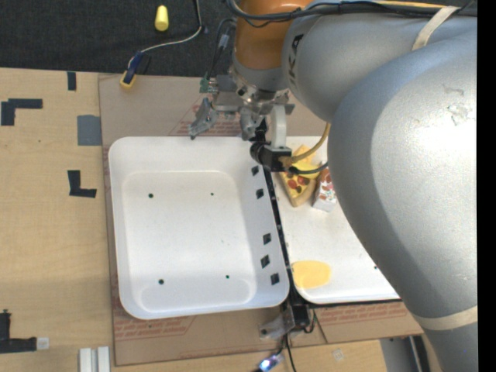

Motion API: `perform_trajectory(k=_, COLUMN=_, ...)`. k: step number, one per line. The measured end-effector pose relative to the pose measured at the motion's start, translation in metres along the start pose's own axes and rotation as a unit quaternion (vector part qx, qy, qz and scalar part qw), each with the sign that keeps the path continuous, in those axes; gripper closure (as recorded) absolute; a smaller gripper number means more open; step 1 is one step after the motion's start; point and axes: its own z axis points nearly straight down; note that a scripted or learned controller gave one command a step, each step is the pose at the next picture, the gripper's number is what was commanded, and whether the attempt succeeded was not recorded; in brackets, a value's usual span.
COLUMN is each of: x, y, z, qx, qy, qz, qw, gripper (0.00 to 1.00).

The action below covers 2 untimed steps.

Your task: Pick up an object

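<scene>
Hovering above the far rim between the left bin (186, 231) and the right bin (342, 242), the end effector (257, 124) was too obscured to tell whether it was spread or pressed together; nothing was seen held in it. Just below and right of it, in the right bin, lay a yellow wedge (298, 188) beside a red-and-white packet (325, 194), with a flat yellow disc (311, 273) further down. The pick looked not yet done, with grasping and lifting left.
</scene>
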Motion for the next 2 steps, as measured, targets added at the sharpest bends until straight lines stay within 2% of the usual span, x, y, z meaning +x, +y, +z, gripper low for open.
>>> perform_trajectory(k=1, x=0.051, y=-0.013, z=-0.038, qx=0.001, qy=0.001, qz=-0.001, qw=1.0, gripper=0.0)
perform_trajectory(k=2, x=0.112, y=-0.003, z=0.054, qx=0.007, qy=-0.002, qz=0.0, qw=1.0, gripper=0.0)
